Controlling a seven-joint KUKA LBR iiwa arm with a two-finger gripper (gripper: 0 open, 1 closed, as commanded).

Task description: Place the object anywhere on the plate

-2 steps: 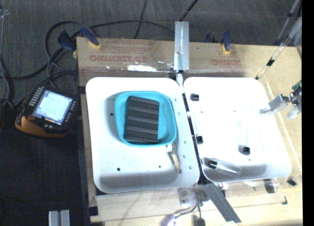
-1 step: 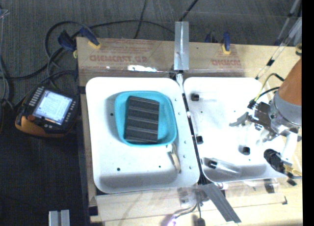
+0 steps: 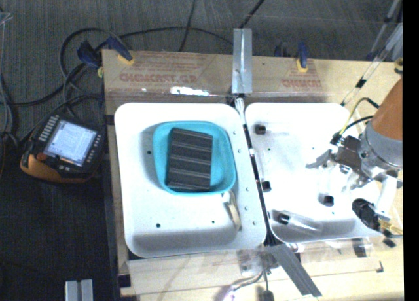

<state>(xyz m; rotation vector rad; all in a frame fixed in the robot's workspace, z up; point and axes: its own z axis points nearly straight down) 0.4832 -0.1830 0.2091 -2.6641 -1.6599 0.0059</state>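
A turquoise plate (image 3: 224,162) lies in the left white bin (image 3: 137,214). A dark grey ribbed block (image 3: 189,158) rests flat on the plate, covering most of its middle. My gripper (image 3: 335,159) hangs over the right side of the right bin (image 3: 288,162), well apart from the plate and the block. Nothing shows between its tips. The grey wrist (image 3: 380,150) and the orange band (image 3: 400,111) rise behind it at the right edge.
A small tan piece (image 3: 231,212) lies in the left bin against its right wall, just off the plate's lower right corner. Small dark studs (image 3: 260,128) (image 3: 325,199) sit on the right bin's floor. A metal divider post (image 3: 242,61) stands behind the bins.
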